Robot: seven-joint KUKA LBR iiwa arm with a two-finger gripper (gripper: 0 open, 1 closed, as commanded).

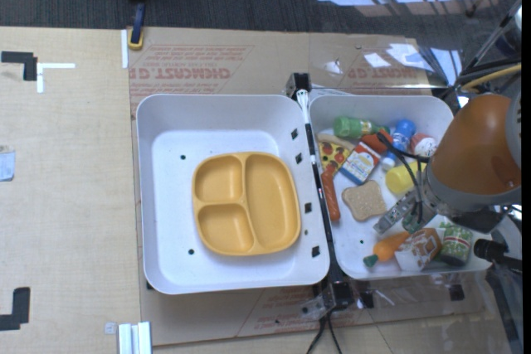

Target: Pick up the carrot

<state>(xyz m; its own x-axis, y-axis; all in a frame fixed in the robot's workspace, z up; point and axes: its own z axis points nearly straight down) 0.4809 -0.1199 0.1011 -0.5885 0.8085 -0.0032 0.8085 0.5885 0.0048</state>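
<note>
Dark carpet lies behind the bench (66,203), whose light wooden top carries a brown cardboard sheet (216,66) under two shallow white bins set side by side. Inside the left bin (158,195) rests a yellow plate (246,203) with three compartments, near the middle, and bare white floor runs all around it up to the walls.

By contrast, the right bin (344,257) is crowded. Along its left wall lie a pizza slice (331,152) and a reddish sausage (332,196), one after the other. Near the far wall are a green bottle (353,127) and a blue round thing (402,131); a small carton (360,163) and a slice of toast (366,200) sit closer to the middle, with a yellow piece (399,177) beside them.

At the near edge of the right bin lies the carrot (385,248). Its long axis goes at a slant: the green top points to the near left corner and the orange body rises toward the arm. Some free floor remains on its left side, between it and the sausage; on its right, packets (431,246) are just beside it.

Reaching in from the right, the grey arm with its orange band (477,149) covers the right part of this bin. Just above the orange end of the carrot hangs the gripper (401,215); whether its fingers are wide or narrow, I cannot tell.
</note>
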